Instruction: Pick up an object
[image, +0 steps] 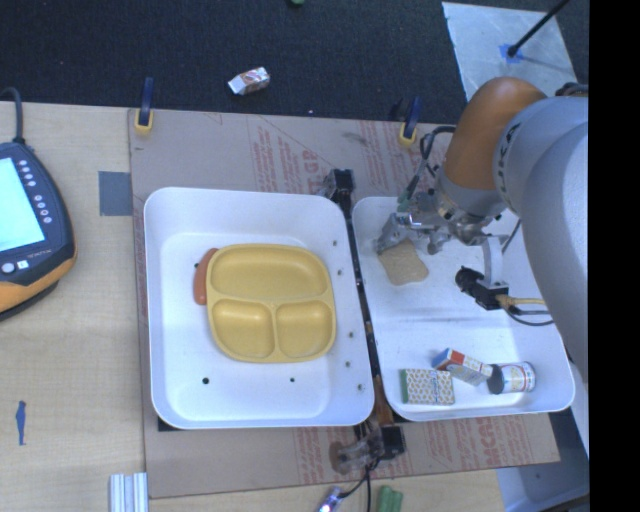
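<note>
Near rim of right bin (440, 325): green patterned packet (428, 386) lying flat, with tube (485, 372) just beside it and maybe touching. The tube's long axis runs roughly left-right across the view, pale wide end to the right, red-blue end to the left. Both look light; the tube is round and could roll out of a grip, so take it across the middle.

Further back in the same bin is a tan flat piece (405, 267), likely the pick target since the pincer (405, 240) sits right at its far edge. It looks thin, light, sponge- or bread-like and probably soft, so it may bend or slip. It lies flat on the bin floor, so an edge pinch is hard; better to press down and close across its narrow width. It is roughly squarish with no clear long axis and points nowhere in particular.

Whether the pincer is open or closed, can't tell; nothing is seen gripped.

Left bin (180, 385): yellow divided plate (270, 300), with an orange thing (201, 280) poking out at its left edge.
</note>
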